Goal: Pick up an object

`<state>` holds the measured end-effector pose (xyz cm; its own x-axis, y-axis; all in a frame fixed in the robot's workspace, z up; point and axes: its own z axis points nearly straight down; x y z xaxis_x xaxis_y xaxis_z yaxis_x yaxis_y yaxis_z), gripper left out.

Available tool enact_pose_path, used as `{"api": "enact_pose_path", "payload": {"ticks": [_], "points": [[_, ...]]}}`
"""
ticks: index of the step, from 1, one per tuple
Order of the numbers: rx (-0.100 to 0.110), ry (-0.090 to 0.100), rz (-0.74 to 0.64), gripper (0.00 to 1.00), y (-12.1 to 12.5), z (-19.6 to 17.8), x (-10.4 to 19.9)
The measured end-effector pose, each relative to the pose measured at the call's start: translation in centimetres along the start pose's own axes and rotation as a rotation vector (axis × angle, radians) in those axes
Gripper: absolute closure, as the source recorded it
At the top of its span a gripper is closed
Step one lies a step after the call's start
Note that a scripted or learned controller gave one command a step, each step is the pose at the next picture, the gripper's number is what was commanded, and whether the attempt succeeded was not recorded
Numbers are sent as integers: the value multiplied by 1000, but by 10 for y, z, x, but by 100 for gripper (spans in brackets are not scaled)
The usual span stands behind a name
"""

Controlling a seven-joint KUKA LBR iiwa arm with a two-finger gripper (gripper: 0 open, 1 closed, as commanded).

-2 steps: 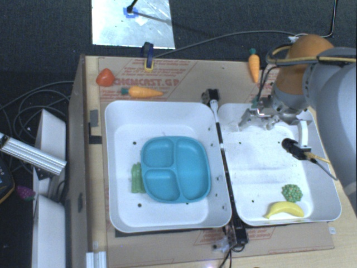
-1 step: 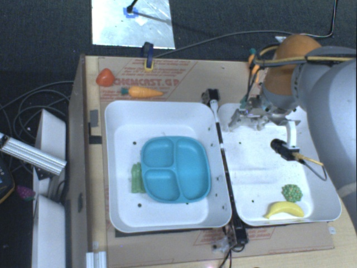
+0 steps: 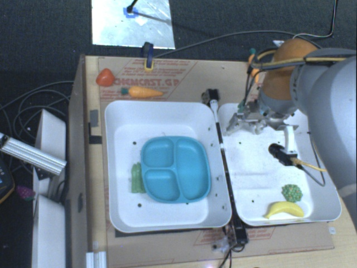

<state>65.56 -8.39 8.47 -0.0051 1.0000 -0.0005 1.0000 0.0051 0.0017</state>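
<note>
My arm (image 3: 329, 110) comes in from the right, grey bulk with the orange band (image 3: 293, 52) above the wrist, over the upper part of the right bin (image 3: 321, 214). The tabletop (image 3: 167, 71) is brown board carrying both white bins side by side.

Left bin (image 3: 120, 166): a blue divided plate (image 3: 175, 169) sits near its middle, long axis running upper left to lower right — a green piece (image 3: 136, 178) lies upright along the plate's left edge, touching or just beside it.

My pincer (image 3: 252, 123) hangs low over the right bin's upper-left corner, near the divider. Fingers too blurred against the white floor; I cannot tell whether they are spread or pressed together, and I see nothing between them.

Right bin, lower right: a yellow banana (image 3: 284, 209), long axis roughly left-right, ends curving downward. Just above it, nearly touching, a small green knobbly object (image 3: 291, 192). Both well apart from my pincer.

On the board above the left bin: an orange carrot (image 3: 139, 92) lying left-right, and a red-orange object (image 3: 105, 77) near it.
</note>
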Motion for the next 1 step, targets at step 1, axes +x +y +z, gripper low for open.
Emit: {"api": "enact_pose_path", "payload": {"ticks": [1], "points": [[-3, -1, -2, 100, 1, -11, 0]]}}
